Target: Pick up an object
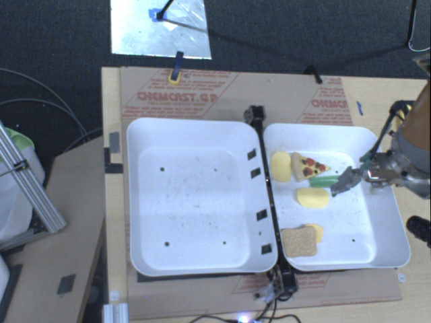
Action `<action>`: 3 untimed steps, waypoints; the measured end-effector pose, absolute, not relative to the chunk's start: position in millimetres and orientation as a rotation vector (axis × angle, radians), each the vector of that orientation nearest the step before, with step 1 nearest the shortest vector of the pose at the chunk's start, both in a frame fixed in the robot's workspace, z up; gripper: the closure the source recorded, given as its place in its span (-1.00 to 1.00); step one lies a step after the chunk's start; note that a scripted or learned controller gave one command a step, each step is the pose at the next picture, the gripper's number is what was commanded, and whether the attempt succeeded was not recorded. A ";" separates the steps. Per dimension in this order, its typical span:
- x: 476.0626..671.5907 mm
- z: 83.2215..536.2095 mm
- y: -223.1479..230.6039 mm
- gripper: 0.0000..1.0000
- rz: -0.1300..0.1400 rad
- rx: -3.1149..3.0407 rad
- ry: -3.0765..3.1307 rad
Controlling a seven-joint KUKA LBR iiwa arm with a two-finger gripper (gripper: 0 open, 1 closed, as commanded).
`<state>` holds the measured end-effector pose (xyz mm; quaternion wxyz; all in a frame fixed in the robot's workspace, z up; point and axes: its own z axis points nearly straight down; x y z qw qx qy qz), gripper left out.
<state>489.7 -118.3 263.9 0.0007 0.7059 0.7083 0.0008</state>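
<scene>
The right bin (387, 247) holds several toy foods. A round yellow piece (281, 167) lies at its upper left, with a pizza slice (310, 165) beside it. A thin green piece (324, 179) lies just below the pizza. Lower down is a yellow oval (313, 198). Near the bin's front sits a slice of bread (299, 242) with a small yellow bit (315, 231) at its corner. My gripper (339, 184) reaches in from the right, low over the bin, its tip at the right end of the green piece and just right of the yellow oval.
The left bin (138, 180) stands beside the right one, with a black clip strip (259, 194) along the shared edge. Both rest on a cardboard sheet (202, 93). A metal frame (30, 194) stands off the bench at the left.
</scene>
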 end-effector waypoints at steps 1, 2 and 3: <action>484.5 174.2 -203.4 -1.00 -0.007 2.230 2.216; 509.7 81.2 -148.6 -1.00 0.003 2.211 2.228; 486.1 83.8 -78.4 -1.00 0.003 2.215 2.234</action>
